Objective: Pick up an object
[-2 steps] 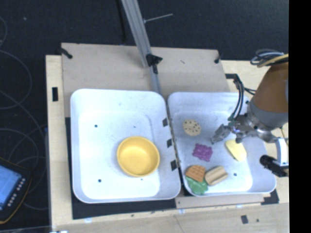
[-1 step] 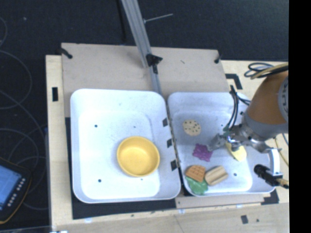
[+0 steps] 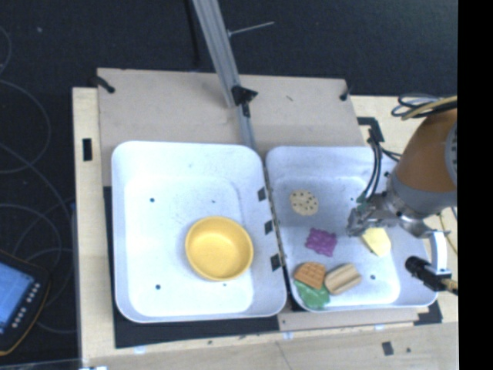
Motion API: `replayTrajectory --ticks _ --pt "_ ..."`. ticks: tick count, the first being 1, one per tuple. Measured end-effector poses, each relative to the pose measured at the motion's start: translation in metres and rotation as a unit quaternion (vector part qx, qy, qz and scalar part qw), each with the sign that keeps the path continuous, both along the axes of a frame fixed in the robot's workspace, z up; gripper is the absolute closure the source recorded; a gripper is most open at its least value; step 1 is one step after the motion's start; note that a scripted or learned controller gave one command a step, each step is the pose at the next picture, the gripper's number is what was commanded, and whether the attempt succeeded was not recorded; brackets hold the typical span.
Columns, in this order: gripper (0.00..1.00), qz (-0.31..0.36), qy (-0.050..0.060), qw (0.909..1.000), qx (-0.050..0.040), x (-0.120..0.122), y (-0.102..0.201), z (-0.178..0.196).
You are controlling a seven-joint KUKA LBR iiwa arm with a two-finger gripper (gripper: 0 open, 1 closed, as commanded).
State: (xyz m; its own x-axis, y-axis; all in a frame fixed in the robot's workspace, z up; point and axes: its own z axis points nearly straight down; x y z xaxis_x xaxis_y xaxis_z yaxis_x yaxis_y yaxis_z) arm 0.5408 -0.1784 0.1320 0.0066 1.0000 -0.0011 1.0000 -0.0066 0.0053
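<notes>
Hovering: gripper (image 3: 360,223) over right bin (image 3: 339,160), low for a grab
Fingers: cannot tell, too blurred
Target, likely: yellow wedge (image 3: 377,242) at its 4 o'clock, just beside
Spare: purple piece (image 3: 320,242) at 8 o'clock

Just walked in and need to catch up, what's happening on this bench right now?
A grey robot arm with an orange band reaches in from the right, its gripper low over the right white bin, beside a pale yellow wedge. A speckled round cookie, a purple crinkled piece, a waffle-like brown square and a tan bread roll lie nearby. A yellow bowl sits in the left white bin.
</notes>
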Motion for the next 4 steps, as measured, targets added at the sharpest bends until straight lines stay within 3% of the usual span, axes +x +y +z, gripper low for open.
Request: replayTrajectory --ticks 3,4 --pt "1.00 0.005 -0.001 1.0000 -0.0006 0.013 -0.023 0.144" --pt "1.00 0.006 0.001 1.0000 0.0002 0.030 0.018 0.145"
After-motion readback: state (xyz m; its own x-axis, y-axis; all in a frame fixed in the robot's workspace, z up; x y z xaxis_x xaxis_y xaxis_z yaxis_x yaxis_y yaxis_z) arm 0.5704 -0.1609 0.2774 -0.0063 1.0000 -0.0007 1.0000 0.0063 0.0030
